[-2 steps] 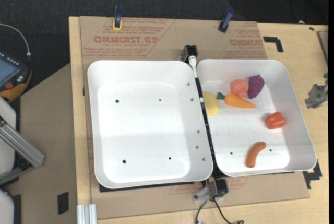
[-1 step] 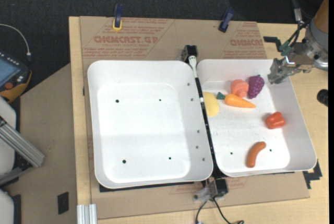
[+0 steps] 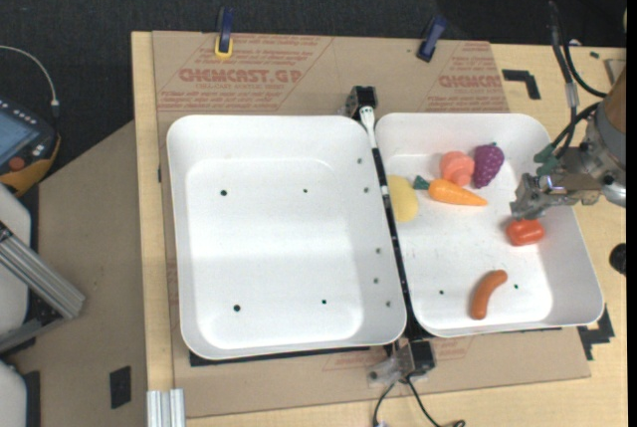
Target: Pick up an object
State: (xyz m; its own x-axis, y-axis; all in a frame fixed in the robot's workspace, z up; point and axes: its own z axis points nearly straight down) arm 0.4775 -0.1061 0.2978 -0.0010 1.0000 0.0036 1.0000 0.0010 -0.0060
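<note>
1. Red rounded tomato-like toy [image 3: 526,233] sits in the right shallow white bin [image 3: 570,291], near its right wall, just below the claw [image 3: 529,199] in the camera view.
2. Claw is low over the right bin, tip pointing left, right above the red toy; contact with it can't be confirmed. Nothing visible between its tips. Open or closed: cannot tell, too small and blurred.
3. Arm comes in from the right edge, cables trailing above it.
4. Other items in the same bin, all left of the claw and apart from it: purple grape-bunch toy [image 3: 487,164], pink rounded toy [image 3: 457,165] touching it, orange carrot toy [image 3: 456,194] just beneath those two, yellow lemon-like toy [image 3: 403,199] against the bin's left wall.
5. Orange-brown sausage toy [image 3: 487,294] lies lower in the bin, below the red toy, well apart.
6. Left shallow white bin [image 3: 189,246] sits beside the right one on the cardboard-covered desk [image 3: 328,62].
</note>
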